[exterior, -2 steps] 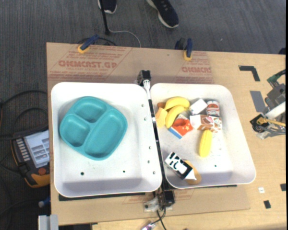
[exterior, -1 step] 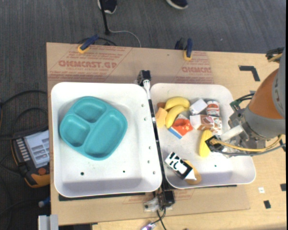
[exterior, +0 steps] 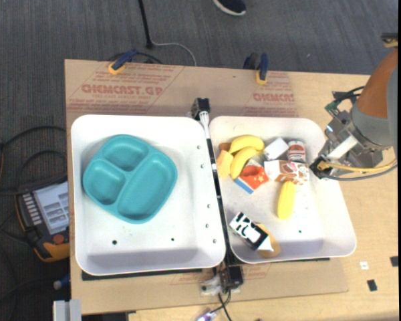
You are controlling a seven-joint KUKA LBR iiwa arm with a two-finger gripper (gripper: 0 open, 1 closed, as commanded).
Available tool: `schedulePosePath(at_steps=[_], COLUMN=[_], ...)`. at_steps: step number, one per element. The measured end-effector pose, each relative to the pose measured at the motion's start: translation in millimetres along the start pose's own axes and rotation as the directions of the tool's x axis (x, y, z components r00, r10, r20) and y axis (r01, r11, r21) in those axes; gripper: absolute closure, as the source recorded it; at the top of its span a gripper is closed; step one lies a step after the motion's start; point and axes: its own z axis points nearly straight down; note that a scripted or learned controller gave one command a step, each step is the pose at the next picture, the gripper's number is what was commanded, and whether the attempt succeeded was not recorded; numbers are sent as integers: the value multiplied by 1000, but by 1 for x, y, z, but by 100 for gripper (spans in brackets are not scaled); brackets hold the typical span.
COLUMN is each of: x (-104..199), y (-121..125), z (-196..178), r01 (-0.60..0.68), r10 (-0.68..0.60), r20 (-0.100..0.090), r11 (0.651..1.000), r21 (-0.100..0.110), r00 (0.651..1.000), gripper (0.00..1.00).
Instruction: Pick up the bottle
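From my seat the tool (exterior: 321,166) sits low over the right rim of the right bin (exterior: 334,246), at the end of the arm (exterior: 377,112), and the view is too coarse there for me to tell whether it is released or clenched; nothing shows as held in it. I take the bottle (exterior: 295,152) to be the small rounded item with a dark top and a red-and-white label, lying near the far right corner of that bin, just beside the tool. It is crowded: a white box (exterior: 275,147) touches it on one side and a printed packet (exterior: 291,172) lies against it on the near side, with a single banana (exterior: 286,199) below that. To do this well, I judge I should bring the tool over the bottle's middle, square to its long axis, and come down in the gaps free of the box and packet, since a smooth, round body would likely roll or slip out of an off-centre pinch. The curved bunch of bananas (exterior: 244,146) and the red carton (exterior: 252,178) look far enough off not to matter. A black-and-white item (exterior: 248,228) lies apart by the near edge. The left bin (exterior: 187,246) holds a glossy teal divided plate (exterior: 129,177); both bins look like hard white plastic on the cardboard-covered desk (exterior: 307,85).
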Motion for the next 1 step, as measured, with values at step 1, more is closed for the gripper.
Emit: schedulePosePath(at_steps=[1], x=[-12], y=[-69], z=[60], r01=[149], r10=[-149], r20=[1], r11=[989], r21=[4], r00=[989], gripper=[100])
